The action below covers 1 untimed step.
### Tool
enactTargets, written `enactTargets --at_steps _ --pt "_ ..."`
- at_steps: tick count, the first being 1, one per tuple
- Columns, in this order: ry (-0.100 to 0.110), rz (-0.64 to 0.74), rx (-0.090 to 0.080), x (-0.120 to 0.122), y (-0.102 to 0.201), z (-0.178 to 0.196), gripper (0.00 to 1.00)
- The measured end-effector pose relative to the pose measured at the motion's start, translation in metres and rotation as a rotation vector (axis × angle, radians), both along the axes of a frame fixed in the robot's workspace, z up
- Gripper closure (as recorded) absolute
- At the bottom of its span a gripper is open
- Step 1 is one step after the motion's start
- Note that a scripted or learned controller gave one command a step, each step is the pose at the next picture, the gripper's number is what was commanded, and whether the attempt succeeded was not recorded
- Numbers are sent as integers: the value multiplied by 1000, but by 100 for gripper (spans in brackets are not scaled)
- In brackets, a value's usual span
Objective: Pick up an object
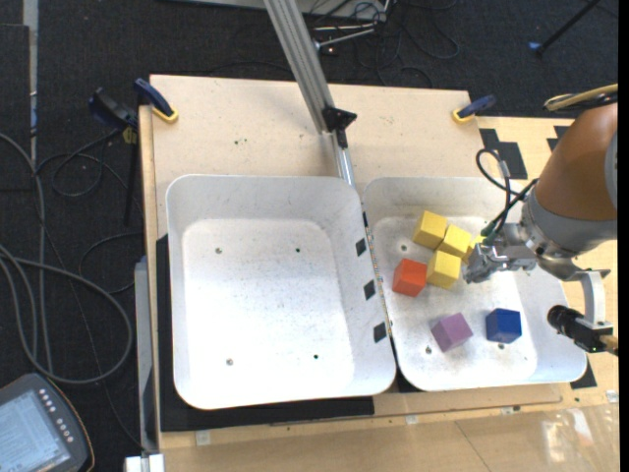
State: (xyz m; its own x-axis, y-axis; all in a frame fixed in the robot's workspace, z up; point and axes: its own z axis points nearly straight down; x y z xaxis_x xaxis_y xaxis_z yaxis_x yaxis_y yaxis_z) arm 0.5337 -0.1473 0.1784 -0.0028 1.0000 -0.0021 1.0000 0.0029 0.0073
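Note:
The right bin holds several small blocks. Three yellow blocks cluster near its middle: one at the back, one beside it, one lower. An orange-red block lies left of them. A purple block and a blue block sit toward the front. My gripper reaches in from the right, low over the bin, right next to the yellow cluster. Nothing shows between its fingers.
The left bin stands beside the right one on the wooden bench. A slanted metal pole crosses the bench's back down to the bins' junction. Clamps sit at the bench's back corners. Cables hang by the arm's wrist.

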Motion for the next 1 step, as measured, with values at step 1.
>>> enactTargets --at_steps 1 --pt "-1 1 0 4 5 62 100"
